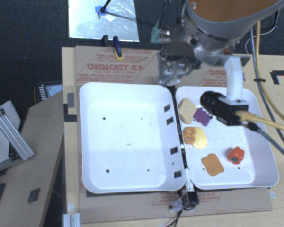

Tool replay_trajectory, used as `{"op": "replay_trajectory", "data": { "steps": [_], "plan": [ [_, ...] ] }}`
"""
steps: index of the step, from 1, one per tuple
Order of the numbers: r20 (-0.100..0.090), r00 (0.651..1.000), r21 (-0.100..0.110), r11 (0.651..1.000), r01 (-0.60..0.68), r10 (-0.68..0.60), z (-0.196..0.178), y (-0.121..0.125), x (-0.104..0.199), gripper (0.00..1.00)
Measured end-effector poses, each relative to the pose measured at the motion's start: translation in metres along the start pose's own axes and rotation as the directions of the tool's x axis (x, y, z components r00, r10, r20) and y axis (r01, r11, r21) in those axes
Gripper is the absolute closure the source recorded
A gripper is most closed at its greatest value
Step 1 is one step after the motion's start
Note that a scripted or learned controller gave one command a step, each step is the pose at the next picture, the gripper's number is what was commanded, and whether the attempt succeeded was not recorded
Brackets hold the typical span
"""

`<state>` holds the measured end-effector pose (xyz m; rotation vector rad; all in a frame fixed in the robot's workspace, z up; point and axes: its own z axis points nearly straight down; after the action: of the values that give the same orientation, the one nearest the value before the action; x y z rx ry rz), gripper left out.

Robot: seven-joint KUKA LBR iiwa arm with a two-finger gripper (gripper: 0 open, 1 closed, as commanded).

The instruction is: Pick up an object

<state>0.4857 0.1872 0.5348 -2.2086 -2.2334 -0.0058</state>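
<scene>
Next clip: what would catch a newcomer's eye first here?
The big grey and orange arm looms over the top right, with its tool hanging above the far end of the divider between the two bins. Below it, the right bin holds a cluster of small toy foods, with a red pepper standing out brightest.

We are looking down on two white bins lying side by side. The left bin (128,141) is sitting mid-frame; the right bin (255,169) is holding several small things. A beige piece (186,109) is lying near the divider, a purple piece (202,117) just beside it. Below them a yellow piece (195,137) is resting, then a tan slice (212,164) and a red pepper (235,155). The gripper (173,74) is hanging at the upper edge, over the bins' far rim.
</scene>
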Motion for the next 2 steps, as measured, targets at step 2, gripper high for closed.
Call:
{"op": "replay_trajectory", "data": {
  "steps": [2],
  "plan": [
    [0.0, 1.0, -0.002, 1.0, -0.005, 0.005, -0.011, 0.028, 0.047, 1.0]
  ]
}}
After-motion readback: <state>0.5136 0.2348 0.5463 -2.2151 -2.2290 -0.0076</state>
